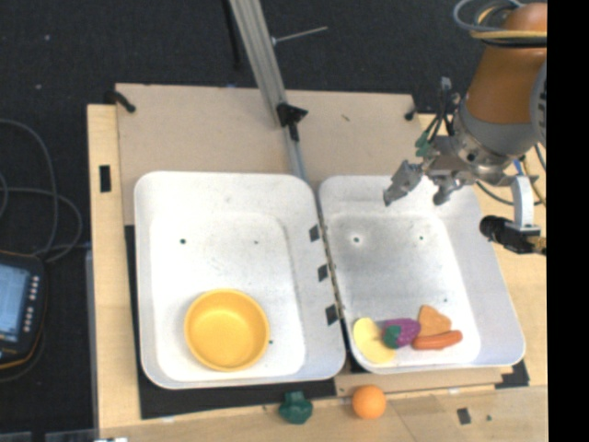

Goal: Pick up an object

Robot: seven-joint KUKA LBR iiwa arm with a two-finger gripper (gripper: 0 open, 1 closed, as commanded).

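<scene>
two white bins sit side by side on the bench, the left bin point(166, 210) holding one yellow bowl point(226, 329) near its front edge, the right bin point(479, 274) holding a cluster of four small items in its front corner: one pale yellow piece point(369, 339), one purple and green toy point(399, 332), one orange wedge point(433, 319) and one carrot-like piece point(437, 341), all touching or just beside each other. the one gripper point(424, 184) hangs over the back of the right bin, well apart from that cluster, its two fingers spread with nothing between them. outside the bins on the front of the bench lie one orange ball point(368, 401) and one small green object point(295, 408).
</scene>
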